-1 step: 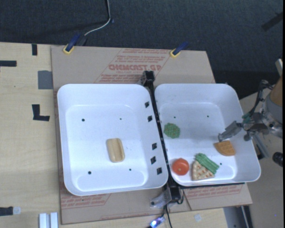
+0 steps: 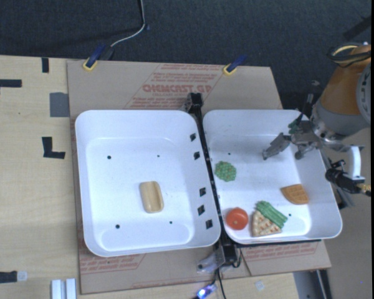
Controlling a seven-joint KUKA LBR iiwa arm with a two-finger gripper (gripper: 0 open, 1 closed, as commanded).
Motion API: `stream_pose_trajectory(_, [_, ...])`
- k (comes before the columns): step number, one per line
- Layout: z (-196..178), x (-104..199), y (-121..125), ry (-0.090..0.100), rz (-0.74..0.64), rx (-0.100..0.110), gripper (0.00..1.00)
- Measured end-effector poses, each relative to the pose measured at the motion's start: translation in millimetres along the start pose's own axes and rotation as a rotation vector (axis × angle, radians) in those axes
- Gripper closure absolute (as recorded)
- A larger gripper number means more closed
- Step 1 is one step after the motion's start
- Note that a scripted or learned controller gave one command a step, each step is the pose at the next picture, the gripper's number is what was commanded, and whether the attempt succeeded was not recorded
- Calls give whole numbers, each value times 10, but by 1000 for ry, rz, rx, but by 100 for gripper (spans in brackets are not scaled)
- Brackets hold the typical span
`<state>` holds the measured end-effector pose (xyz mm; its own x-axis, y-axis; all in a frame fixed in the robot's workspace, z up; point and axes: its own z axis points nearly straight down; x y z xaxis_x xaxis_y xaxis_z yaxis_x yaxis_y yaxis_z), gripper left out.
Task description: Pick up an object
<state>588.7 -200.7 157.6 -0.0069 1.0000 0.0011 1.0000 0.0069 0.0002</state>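
Pale wood of the table point(image 2: 25, 185) fills the left of the frame, with a cardboard sheet point(image 2: 174, 89) laid over it under two shallow white bins, and dark carpet point(image 2: 237, 17) runs along the top. Inside the right bin point(image 2: 249, 126), a green bumpy piece point(image 2: 225, 170) lies near the dividing edge at mid-height. Lower down, a red tomato-like ball point(image 2: 237, 218) sits just beside a waffle-patterned wedge point(image 2: 263, 225), and a green pod point(image 2: 272, 212) rests across that wedge's upper edge. An orange, rounded piece point(image 2: 295, 194) lies near the bin's right wall, apart from the others. The left bin point(image 2: 106, 129) holds a tan bread roll point(image 2: 151, 196) near its centre. The pincer point(image 2: 280, 147) sits over the upper right part of the right bin, well apart from every item, with nothing between its fingers; whether they stand spread or together cannot be told. The grey arm with its orange band point(image 2: 346, 86) comes in from the right edge.
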Motion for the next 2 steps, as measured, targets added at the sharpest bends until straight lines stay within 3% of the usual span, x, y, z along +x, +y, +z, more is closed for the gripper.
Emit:
stream_pose_trajectory(1, [357, -12, 549, -1, 3, 1, 0])
stream_pose_trajectory(2, [231, -22, 536, -3, 5, 2, 100])
